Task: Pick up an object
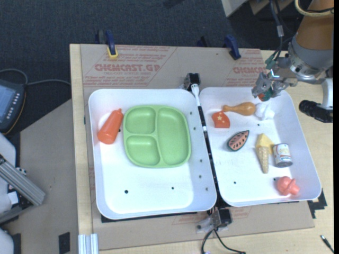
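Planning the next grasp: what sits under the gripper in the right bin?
Below the gripper lie a tan toy drumstick and a small white lumpy object at its thick end, on the right white bin. Whatever lies directly beneath the gripper body is covered.

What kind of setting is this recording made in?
Most likely a robotics lab bench set up for grasping trials. Two white bins sit on a clamped board, holding toy food such as a drumstick and a green divided tray, with the arm's tool above them.
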Controlling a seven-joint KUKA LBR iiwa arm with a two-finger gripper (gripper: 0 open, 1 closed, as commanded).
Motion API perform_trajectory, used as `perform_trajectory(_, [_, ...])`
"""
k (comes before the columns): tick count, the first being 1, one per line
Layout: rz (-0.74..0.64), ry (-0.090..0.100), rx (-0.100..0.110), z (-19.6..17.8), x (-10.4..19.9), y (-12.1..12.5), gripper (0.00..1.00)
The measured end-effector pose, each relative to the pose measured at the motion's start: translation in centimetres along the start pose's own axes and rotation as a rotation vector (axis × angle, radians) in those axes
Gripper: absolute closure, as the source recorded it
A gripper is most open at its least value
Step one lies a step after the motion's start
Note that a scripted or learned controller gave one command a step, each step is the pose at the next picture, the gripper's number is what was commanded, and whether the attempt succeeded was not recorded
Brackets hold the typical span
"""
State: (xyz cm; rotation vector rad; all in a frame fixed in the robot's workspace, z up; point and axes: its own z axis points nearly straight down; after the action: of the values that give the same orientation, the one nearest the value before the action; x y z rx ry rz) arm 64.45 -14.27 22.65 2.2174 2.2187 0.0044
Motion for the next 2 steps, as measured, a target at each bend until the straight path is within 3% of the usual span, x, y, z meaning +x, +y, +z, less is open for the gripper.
perform_trajectory(2, [-0.004,0.004,0.008,0.1,8.9,-0.5,1.0])
